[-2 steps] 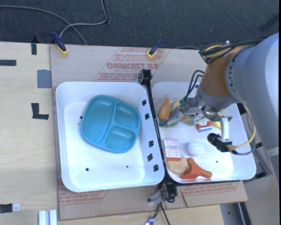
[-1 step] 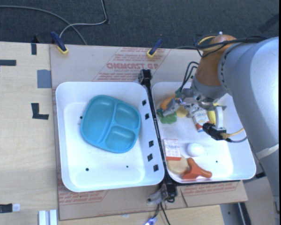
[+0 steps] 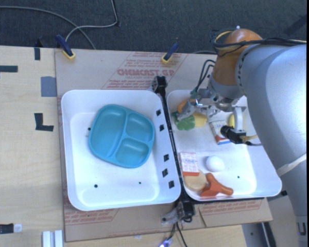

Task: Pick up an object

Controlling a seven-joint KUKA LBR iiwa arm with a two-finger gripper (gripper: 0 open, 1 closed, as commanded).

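Camera view has my gripper low in the right bin, at the green and yellow toys by its far left wall. Whether it grips anything, I cannot tell. A blue divided plate lies in the left bin.

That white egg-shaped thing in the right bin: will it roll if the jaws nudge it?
Probably. The white egg looks smooth and rounded, lying on the flat floor of the right bin, so a nudge could send it rolling. Its glossy surface may also slip. It likely weighs little.
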